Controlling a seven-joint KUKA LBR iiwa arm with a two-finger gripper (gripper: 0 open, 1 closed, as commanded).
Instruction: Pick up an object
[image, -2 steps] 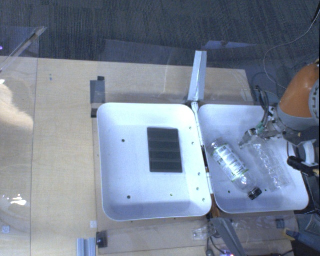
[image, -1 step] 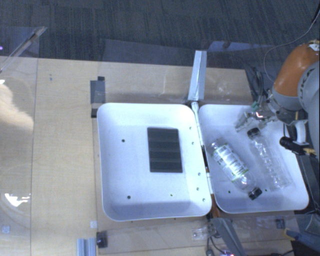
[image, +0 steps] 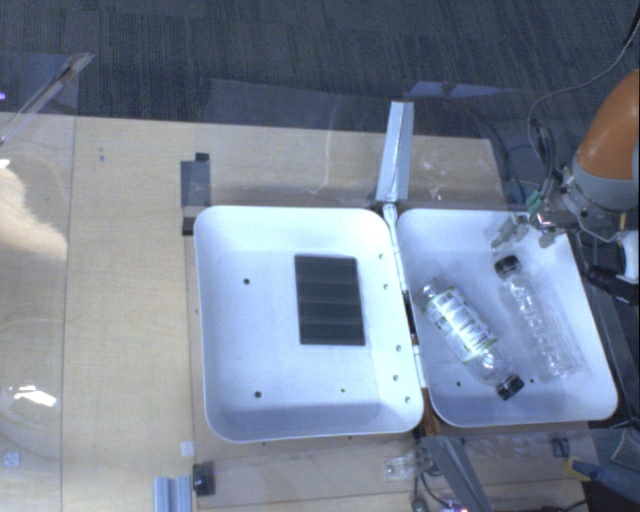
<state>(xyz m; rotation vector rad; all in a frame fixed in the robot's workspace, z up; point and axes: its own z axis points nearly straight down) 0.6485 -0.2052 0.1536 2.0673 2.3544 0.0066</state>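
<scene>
while a dark ridged pad (image: 329, 300) lies in the left bin (image: 225, 400), the right bin (image: 590, 400) beside it holds two clear bottles (image: 460, 325) (image: 540, 320), and the tool (image: 522, 228) hovers at its far right corner, grip state unclear.

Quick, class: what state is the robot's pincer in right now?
Pincer: above the far edge of the right bin, near a bottle's cap; open or shut cannot be told.
</scene>
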